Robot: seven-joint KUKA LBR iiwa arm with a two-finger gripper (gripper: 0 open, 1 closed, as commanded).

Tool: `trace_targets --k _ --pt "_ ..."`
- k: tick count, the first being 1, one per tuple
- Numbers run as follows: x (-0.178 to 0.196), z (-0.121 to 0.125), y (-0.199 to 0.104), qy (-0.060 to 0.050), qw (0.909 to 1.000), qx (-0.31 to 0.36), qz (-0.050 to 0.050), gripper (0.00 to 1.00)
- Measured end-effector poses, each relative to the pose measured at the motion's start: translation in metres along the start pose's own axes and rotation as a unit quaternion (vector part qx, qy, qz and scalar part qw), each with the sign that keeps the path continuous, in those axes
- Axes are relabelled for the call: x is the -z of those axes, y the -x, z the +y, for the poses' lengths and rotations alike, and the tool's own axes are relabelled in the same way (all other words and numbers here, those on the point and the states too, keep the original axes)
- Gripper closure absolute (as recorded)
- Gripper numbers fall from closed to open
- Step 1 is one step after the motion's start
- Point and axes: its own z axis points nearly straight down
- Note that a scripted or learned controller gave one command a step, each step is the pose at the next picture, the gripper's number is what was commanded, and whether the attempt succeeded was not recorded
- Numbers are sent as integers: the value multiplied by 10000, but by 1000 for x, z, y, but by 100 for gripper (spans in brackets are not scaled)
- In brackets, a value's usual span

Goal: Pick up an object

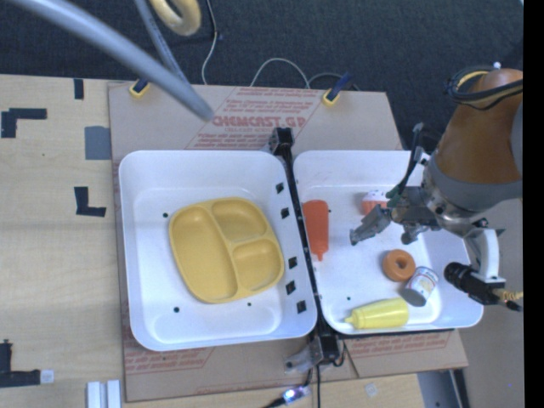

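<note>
A light wooden table (51, 228) fills the left of the frame, with dark carpet (365, 24) along the top. On the table lies a sheet of cardboard (255, 117), and on it sit two white bins side by side.

The left bin (140, 313) holds a yellow plate (225, 249) with three sections, lying flat near the middle.

The right bin (340, 172) holds several small things. An orange carrot (317, 228) lies along its left wall. A small red and white thing (371, 202) sits near the middle, too small to tell what it is. A brown donut (398, 265) lies lower right, with a small tin can (420, 286) just beside it. A yellow bottle (378, 314) lies on its side near the bottom edge.

The arm (480, 143) comes in from the right. Its jaws (393, 225) hang over the right bin, just above the donut in the picture. They look spread apart, with nothing between them.
</note>
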Motion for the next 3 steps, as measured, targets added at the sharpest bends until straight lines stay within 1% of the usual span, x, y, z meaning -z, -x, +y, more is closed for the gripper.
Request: trace_targets --k 1,2,3 --pt "5 2 0 57 10000 15 -7 0" --pt "-38 3 1 34 10000 10 -7 0" --pt "-99 -6 4 16 10000 4 -3 0"
